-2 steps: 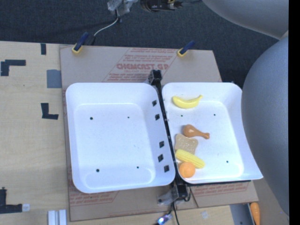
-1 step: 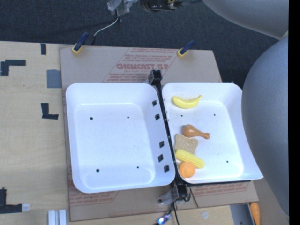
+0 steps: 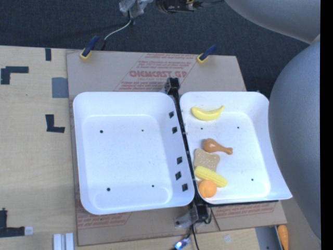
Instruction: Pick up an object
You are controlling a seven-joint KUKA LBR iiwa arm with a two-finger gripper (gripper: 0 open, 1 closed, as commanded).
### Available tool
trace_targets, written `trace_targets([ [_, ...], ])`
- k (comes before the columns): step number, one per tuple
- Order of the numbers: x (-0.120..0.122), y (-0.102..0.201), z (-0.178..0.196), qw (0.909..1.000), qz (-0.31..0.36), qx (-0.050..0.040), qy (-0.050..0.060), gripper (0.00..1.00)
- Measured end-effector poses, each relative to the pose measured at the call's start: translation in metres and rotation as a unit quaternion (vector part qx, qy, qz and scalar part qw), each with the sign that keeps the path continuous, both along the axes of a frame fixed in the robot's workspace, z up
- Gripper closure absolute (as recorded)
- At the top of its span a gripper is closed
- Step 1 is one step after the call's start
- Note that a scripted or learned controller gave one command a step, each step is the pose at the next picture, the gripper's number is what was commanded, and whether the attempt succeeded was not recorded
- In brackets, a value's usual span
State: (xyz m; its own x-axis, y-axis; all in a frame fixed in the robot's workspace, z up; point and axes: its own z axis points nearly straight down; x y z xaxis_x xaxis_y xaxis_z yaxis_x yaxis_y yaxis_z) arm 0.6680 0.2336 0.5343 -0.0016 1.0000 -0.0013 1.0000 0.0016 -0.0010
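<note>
The right bin (image 3: 255, 139) holds several toy foods along its left side. A yellow banana (image 3: 207, 112) lies near its far edge, with a brown drumstick (image 3: 216, 147) below it. Toward the near corner sit a tan bread slice (image 3: 206, 159), a yellow corn cob (image 3: 210, 176) and an orange (image 3: 207, 189), close together. My gripper (image 3: 134, 1) is at the top of the camera view, blurred, well beyond the bins' far edge and away from all the objects. I see nothing in it.
The left bin (image 3: 125, 150) sits beside the right one on a cardboard sheet (image 3: 156, 72) held by two clamps (image 3: 89, 47) (image 3: 206, 52). The grey arm (image 3: 302, 113) covers the right side. An orange object (image 3: 282, 237) lies at the bottom right.
</note>
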Motion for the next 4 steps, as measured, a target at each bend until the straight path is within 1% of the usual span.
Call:
trace_targets([
  [4, 0.0, 0.0, 0.0, 1.0, 0.0, 0.0, 0.0, 1.0],
])
